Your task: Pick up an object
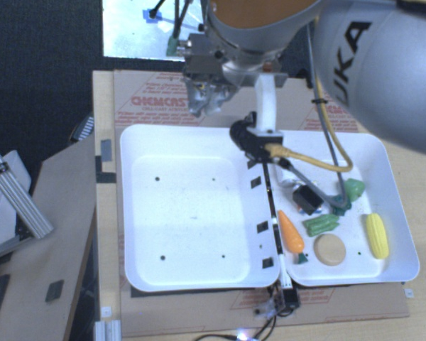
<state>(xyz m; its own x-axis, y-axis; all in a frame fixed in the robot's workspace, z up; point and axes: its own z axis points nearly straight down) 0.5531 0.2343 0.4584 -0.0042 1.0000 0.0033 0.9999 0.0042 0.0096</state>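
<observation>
Because the toys huddle at the right bin's (390, 190) five o'clock, the pincer (303, 197) hangs beside the green piece (321, 224); its spread I cannot tell.

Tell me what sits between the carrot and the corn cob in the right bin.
A round tan disc, between the carrot and corn cob, in the camera view.

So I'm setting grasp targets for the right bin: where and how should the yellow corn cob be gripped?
Grip the corn cob across its middle, coming straight down from above. It lies flat, long axis roughly parallel to the bin's right wall, with bare floor on both long sides. Its narrow width suits the fingers; the tan disc sits apart.
</observation>
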